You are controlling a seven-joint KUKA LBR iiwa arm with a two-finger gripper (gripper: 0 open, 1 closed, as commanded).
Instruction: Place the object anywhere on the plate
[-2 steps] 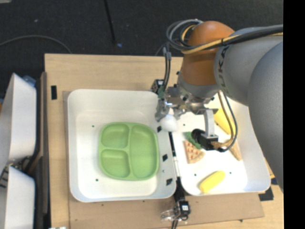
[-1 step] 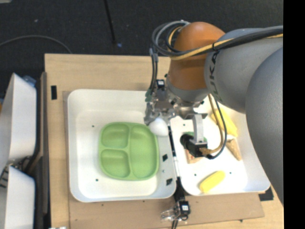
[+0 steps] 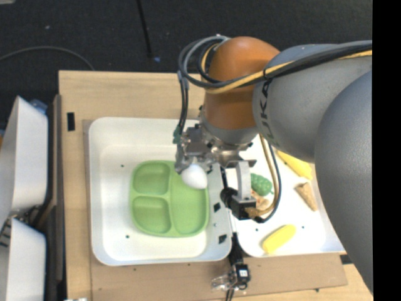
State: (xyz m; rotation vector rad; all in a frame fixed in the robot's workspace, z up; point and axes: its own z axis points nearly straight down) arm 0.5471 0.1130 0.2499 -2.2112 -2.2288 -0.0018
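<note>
Closest to us, the grey arm (image 3: 326, 124) sweeps in from the right and covers much of that side; its orange band (image 3: 235, 80) bulges above the wrist, with black and yellow cables looping around it. Below the band we see the gripper (image 3: 193, 168), pointing down over the left bin (image 3: 106, 168); at its tip sits a white, rounded object (image 3: 195, 177), right against the metal of the gripper. We cannot tell whether the gripper is gripping the object or merely sitting just above it; the wrist hides the tips from us.

The white object appears over the upper right corner of a green plate (image 3: 168, 199); the plate has three compartments and lies flat on the floor of the left bin, towards that bin's right wall. We cannot tell whether the object touches the plate or hangs above it.

In the right bin (image 3: 313, 243), partly under the arm, we see a yellow piece (image 3: 277, 239) near the front edge; a green leafy piece (image 3: 260, 184) lies just beside the gripper's body; a tan wedge (image 3: 307, 194) lies further right; a long yellow piece (image 3: 293, 163) shows beneath the arm. Both bins rest on a wooden bench (image 3: 125, 93).
</note>
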